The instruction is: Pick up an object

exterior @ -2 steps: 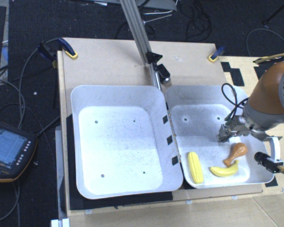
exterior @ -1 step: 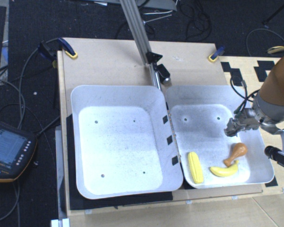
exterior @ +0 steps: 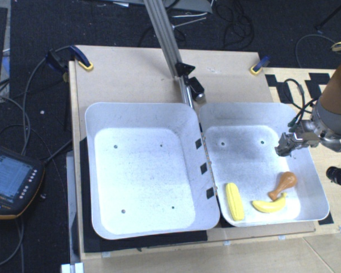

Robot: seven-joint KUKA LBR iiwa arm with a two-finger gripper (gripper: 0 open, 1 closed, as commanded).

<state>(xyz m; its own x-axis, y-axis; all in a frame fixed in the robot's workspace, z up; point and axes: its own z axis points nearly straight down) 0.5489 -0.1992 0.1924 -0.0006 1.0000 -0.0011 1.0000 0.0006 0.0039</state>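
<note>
Two shallow white bins sit side by side on the wooden bench [exterior: 131, 78], their inner rims meeting along a seam marked with small black tabs. The left bin [exterior: 102, 124] shows a speckled, scuffed floor with a few small dark holes. The right bin [exterior: 238, 121] holds three things grouped near its front edge: a yellow corn cob [exterior: 235, 201] lying lengthwise near the seam, a yellow banana [exterior: 269, 206] curved just to its right, and a brown drumstick-shaped toy [exterior: 282, 185] whose narrow end touches the banana. The gripper [exterior: 286, 144] hangs over the right bin's far right side, above and apart from the drumstick toy, with nothing visible in its grasp.
</note>
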